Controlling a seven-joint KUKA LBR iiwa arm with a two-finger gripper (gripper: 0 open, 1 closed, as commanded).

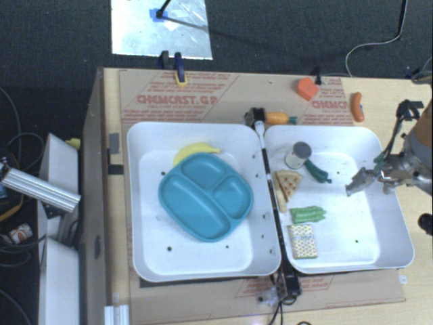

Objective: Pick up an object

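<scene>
The right bin [389, 212] holds a small grey can [296, 154], a dark green utensil-like piece [316, 171], a toy pizza slice [287, 185], a light green vegetable [308, 214] and a patterned rectangular packet [302, 240]. My gripper [358, 181] hangs over the right half of this bin, to the right of the dark green piece and apart from every object. Nothing shows between its tips. The arm comes in from the right edge.
The left bin [152, 249] holds a blue divided plate [205, 196] with a yellow banana [196, 151] partly under its far edge. On the bench behind the bins lie a carrot [277, 118], an orange block [306, 88] and a sausage [356, 107].
</scene>
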